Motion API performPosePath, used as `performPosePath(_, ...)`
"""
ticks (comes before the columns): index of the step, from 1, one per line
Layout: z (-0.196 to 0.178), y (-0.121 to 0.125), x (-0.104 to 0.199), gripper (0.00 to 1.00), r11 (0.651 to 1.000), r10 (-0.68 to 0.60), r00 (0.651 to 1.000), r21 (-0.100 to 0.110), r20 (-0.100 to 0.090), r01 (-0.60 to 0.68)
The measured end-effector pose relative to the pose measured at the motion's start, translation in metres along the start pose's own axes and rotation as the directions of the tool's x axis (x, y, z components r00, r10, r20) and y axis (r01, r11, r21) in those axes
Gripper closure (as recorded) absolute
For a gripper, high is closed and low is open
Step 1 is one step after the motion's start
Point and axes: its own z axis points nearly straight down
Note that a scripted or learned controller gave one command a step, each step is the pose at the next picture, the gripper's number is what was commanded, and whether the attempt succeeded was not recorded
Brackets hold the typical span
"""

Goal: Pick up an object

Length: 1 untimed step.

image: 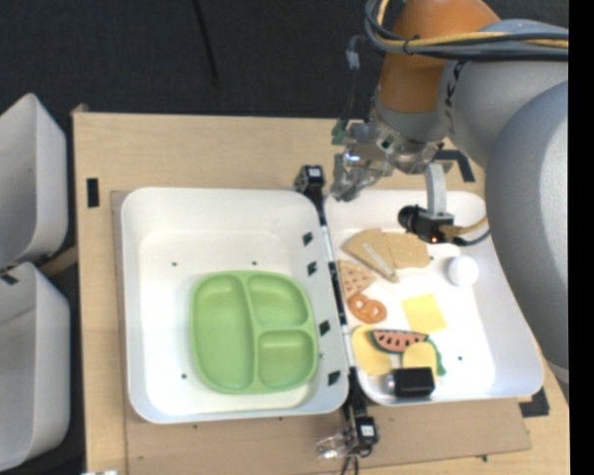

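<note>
We see toy foods lying flat in the right bin, tan bread slice near the top, pretzel below it, yellow cheese square, watermelon wedge, small white ball, black block at the bottom edge

Divided plate lies in the left bin. Toy foods lie in the right bin, gripper above its far-left corner.

No readable text, label, brand or number — nothing legible on any surface.
</note>
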Motion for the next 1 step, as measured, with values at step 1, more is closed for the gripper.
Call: performPosePath(1, -0.0149, 0.0083, -0.0053, 1.00, 1.000, -0.001, 1.000, 0.000, -0.001, 0.001)
